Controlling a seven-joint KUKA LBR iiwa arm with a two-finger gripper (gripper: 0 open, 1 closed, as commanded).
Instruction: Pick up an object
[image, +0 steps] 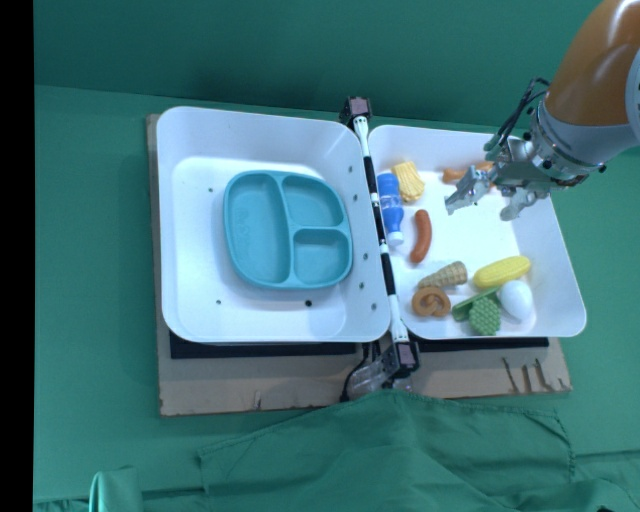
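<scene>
Camera view shows the gripper (492, 199) hanging over the upper right part of the right bin (555, 262), its two fingers spread apart with nothing between them. Just beside the left finger, toward the bin's far wall, lies a small orange carrot-like piece (456, 174). Further left sit a yellow ridged piece (408, 180) and a blue bottle (389, 207) lying along the bin's left wall, with a red sausage (421, 236) just beside the bottle. Nearer the front of the bin lie a corn cob (444, 275), a brown pretzel-like ring (431, 302), a yellow piece (501, 271), a white egg (516, 299) and a green textured piece (484, 315), clustered closely. The left bin (200, 150) bears a teal divided plate (287, 228).
</scene>
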